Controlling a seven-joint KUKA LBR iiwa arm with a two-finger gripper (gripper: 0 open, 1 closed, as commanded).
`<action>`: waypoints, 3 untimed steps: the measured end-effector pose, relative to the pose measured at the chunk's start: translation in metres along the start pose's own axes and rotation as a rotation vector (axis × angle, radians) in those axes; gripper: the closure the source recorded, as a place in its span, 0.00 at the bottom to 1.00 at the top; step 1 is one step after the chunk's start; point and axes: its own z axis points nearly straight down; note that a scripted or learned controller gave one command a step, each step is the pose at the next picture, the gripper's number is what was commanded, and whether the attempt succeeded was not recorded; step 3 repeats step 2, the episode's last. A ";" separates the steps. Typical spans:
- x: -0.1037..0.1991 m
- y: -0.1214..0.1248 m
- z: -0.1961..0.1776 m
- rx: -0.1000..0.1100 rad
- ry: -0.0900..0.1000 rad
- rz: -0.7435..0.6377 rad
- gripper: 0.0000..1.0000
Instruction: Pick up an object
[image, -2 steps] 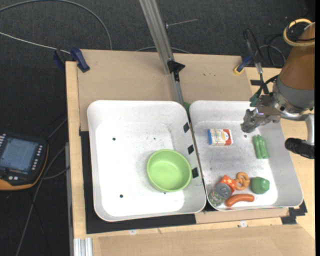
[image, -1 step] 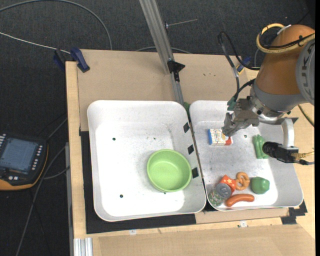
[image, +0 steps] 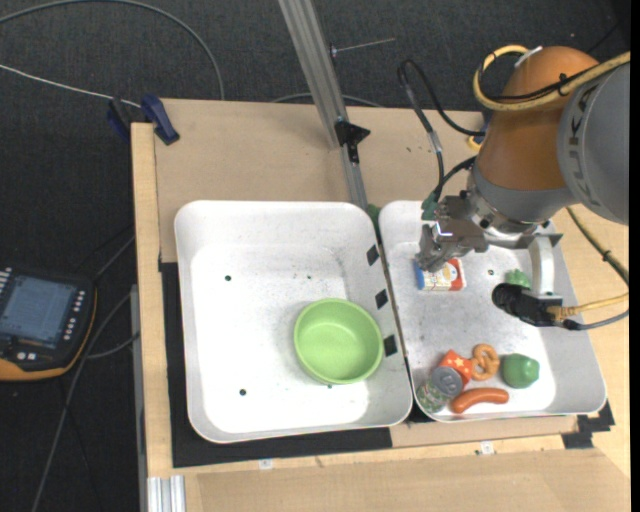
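My gripper (image: 437, 252) hangs low in the upper left part of the right bin (image: 580, 345). It is directly over a small white carton with red and blue print (image: 445, 278), and its tip overlaps the carton's top edge. I cannot see whether it is touching the carton. Near the bin's front edge lie an orange toy (image: 452, 363), a pretzel (image: 485, 359), a green pepper (image: 519, 371), a red sausage (image: 479, 400) and a grey round can (image: 444, 382).
A green bowl (image: 338, 341) sits in the left bin (image: 230, 300), close to the wall between the two bins. A small green piece (image: 517, 277) lies to the right of the carton. A metal post (image: 325, 80) slants up behind the bins.
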 end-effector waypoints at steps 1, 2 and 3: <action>0.060 0.001 0.006 0.001 0.000 -0.001 1.00; 0.111 -0.002 0.010 0.000 0.000 -0.001 1.00; 0.111 -0.002 0.010 0.000 0.000 -0.001 1.00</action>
